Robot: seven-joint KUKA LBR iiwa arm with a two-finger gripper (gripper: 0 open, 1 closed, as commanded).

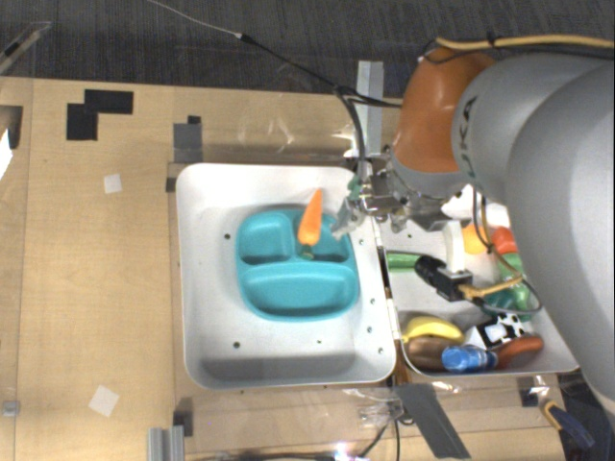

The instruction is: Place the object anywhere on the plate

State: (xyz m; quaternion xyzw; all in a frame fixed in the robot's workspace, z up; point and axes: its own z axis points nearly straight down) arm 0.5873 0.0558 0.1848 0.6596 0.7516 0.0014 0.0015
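Note:
A teal plate (293, 291) with three compartments lies in the left white bin (207, 257). An orange carrot (310, 219) with a green stem end stands tilted over the plate's upper right compartment, its lower end down at the plate. My gripper (346, 217) hangs at the left bin's right wall, just right of the carrot and close to it. Whether it grips the carrot is not clear from this angle.
The right bin (413, 361) holds a green vegetable (402, 259), a banana (432, 330), a blue object (469, 358), a red-brown item (521, 348), a yellow piece (478, 238) and more. The arm's wide grey body covers much of that bin.

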